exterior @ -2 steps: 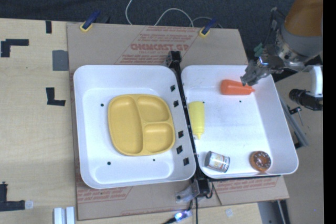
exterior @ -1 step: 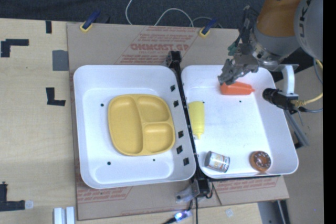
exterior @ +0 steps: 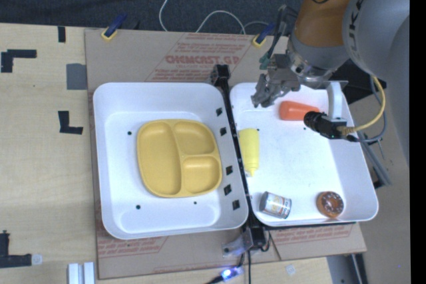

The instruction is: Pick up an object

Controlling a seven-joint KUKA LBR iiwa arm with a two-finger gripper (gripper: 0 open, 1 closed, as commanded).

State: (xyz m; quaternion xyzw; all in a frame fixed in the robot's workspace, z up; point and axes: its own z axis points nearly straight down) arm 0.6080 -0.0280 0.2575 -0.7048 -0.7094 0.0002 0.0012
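The end effector [exterior: 264, 95] is seen over the far left corner of the right bin [exterior: 353, 176]; whether it is apart or together cannot be told. A carrot [exterior: 296, 110] lies just to its right, a banana [exterior: 249, 149] just below it, a can [exterior: 275, 205] and donut [exterior: 330, 203] well below. A yellow plate [exterior: 178, 157] sits in the left bin [exterior: 113, 143].

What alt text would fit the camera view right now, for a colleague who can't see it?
The gripper hangs over the back of the right bin, near an orange carrot; a yellow banana, small can and donut also lie there. The left bin holds a yellow divided plate.
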